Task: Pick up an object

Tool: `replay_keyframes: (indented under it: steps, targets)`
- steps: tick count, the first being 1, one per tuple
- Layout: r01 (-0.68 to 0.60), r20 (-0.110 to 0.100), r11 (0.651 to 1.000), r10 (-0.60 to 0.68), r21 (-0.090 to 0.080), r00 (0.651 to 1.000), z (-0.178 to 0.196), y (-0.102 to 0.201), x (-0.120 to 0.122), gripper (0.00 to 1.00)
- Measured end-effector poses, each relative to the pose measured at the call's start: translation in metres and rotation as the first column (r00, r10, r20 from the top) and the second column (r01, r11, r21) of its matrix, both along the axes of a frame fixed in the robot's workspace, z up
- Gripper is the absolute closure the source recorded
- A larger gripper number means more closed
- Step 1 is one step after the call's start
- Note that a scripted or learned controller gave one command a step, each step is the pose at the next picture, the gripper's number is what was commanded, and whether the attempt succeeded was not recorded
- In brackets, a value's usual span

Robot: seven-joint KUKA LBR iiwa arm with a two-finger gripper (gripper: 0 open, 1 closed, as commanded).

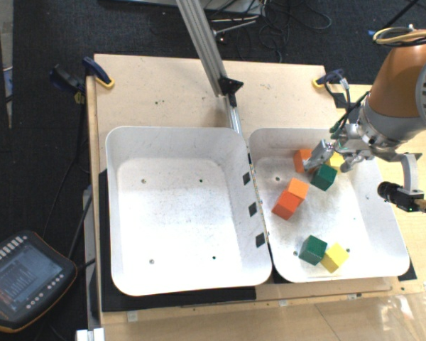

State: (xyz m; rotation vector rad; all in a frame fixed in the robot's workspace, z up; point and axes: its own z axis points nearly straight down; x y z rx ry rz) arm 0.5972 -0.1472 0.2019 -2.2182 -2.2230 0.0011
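My gripper point(328, 165) hangs over the back part of the right bin point(383, 251), fingers spread open. A dark green cube point(324, 178) lies just below and in front of the fingertips, not clearly between them. A small orange block point(300, 160) sits right beside the left finger point(314, 158). A bit of yellow point(338, 160) shows under the gripper. An orange block point(290, 197) lies tilted near the bin's middle. A green cube point(313, 249) and a yellow cube point(334, 257) touch each other near the front rim.
The left bin point(177, 204) stands beside the right one, their rims meeting in the middle. A slanted metal pole point(202, 34) comes down to the bench at the back. Clamps point(96, 73) point(330, 79) hold the board's back corners. A pendant point(21, 275) lies off the bench at front left.
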Motion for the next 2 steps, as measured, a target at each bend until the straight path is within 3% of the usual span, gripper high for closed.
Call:
replay_keyframes:
  steps: [1,2]
  targets:
    - [0.001,0.000,1.000,-0.001,0.000,1.000,0.000,0.000,0.000,0.00]
    - [0.003,-0.003,1.000,-0.003,0.000,1.000,-0.045,-0.005,-0.001,0.00]
